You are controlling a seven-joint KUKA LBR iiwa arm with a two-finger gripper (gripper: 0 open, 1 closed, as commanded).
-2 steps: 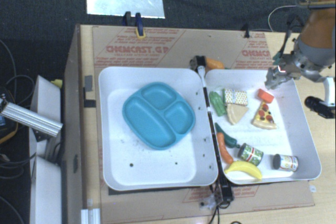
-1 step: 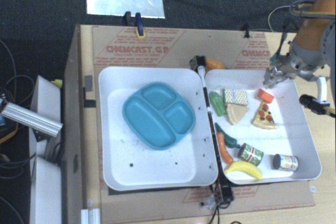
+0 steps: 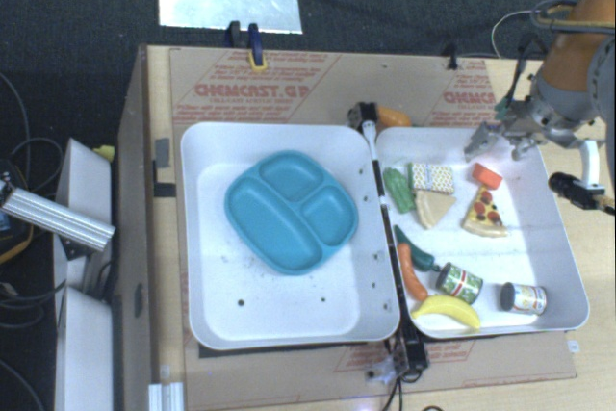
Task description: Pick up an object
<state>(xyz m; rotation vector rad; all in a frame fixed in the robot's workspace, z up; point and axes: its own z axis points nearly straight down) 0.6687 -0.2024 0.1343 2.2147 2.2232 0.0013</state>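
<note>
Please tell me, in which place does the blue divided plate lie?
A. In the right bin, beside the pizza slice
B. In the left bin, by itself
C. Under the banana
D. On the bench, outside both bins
B: the blue plate lies in the left bin with nothing else around it, while the pizza slice and the banana lie in the right bin.

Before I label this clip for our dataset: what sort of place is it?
Likely a robot lab bench: a robot arm over two white bins, toy food like a banana and pizza slice.
</note>
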